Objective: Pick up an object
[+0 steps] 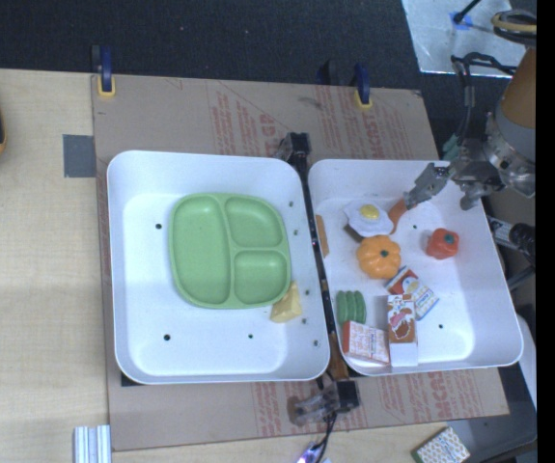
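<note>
The tool point(441, 183) hangs spread wide and holds nothing, over the right bin point(470, 350). The toy egg point(368, 216) and pumpkin point(379, 256) sit close together, so it may bump one away.

So the right bin's pile sits just below and left of the gripper point(448, 187). Closest is a fried egg point(368, 216), flat, right by its left fingertip. Under that is a little orange pumpkin point(379, 256), upright. A red tomato point(442, 243) sits straight below the gripper, a bit apart from the rest. Further down there's a green pea pod thing point(351, 307), a red-and-white carton point(402, 318) lying flat, a small packet point(419, 295) tilted, and a pinkish box point(365, 342) at the near edge.
</note>
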